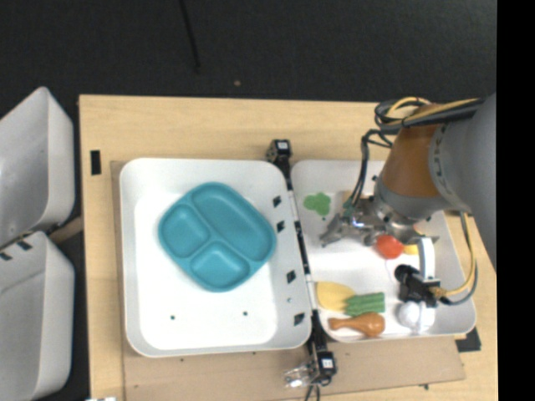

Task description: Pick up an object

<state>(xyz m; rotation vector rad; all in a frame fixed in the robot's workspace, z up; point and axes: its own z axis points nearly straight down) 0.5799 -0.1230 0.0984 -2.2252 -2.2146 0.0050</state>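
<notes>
My gripper (347, 226) hangs low over the middle of the right bin (334, 174), its dark fingers pointing left. A small red object (389, 246) lies just right of the gripper, partly under the wrist. A green leafy piece (318, 203) lies up and left of the fingers. Along the bin's front lie a yellow piece (334, 293), a green vegetable (364, 304), an orange-brown drumstick shape (359, 326) and a white ball (410, 314). Nothing shows between the fingers.
The left bin (142, 307) holds a blue divided plate (217, 236). A black clamp (278, 149) sits at the back between the bins. The arm's cables (456, 286) loop along the right bin's right side. Grey padded shapes (29, 165) stand at far left.
</notes>
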